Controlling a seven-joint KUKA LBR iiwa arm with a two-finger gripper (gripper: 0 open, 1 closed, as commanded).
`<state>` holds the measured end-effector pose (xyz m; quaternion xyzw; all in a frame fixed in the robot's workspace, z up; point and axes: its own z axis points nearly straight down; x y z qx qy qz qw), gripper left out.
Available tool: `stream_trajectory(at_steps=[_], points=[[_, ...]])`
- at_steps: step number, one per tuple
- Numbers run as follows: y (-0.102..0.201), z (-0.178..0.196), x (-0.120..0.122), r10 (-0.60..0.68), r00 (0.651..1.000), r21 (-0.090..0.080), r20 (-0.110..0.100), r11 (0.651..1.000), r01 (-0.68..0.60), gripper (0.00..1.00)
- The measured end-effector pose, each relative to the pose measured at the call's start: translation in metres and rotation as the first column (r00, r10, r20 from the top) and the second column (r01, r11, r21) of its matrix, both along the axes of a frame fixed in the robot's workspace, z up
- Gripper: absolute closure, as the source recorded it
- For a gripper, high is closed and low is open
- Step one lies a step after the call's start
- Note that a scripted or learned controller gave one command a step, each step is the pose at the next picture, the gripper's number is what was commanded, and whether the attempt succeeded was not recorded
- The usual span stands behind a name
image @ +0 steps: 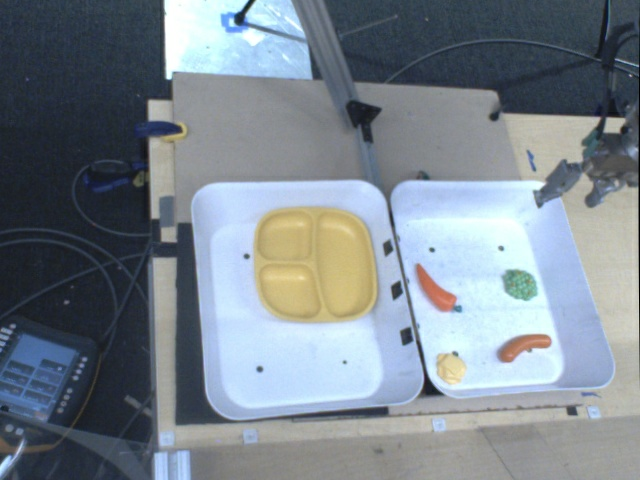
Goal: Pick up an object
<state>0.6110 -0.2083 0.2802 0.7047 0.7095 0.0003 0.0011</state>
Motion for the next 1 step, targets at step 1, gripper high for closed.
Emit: stream_trajectory(at_steps=[1], points=[[-0.0001, 0.0001, 0.0000, 0.001, 1.000, 0.000, 0.000, 1.000, -0.001, 0.00]])
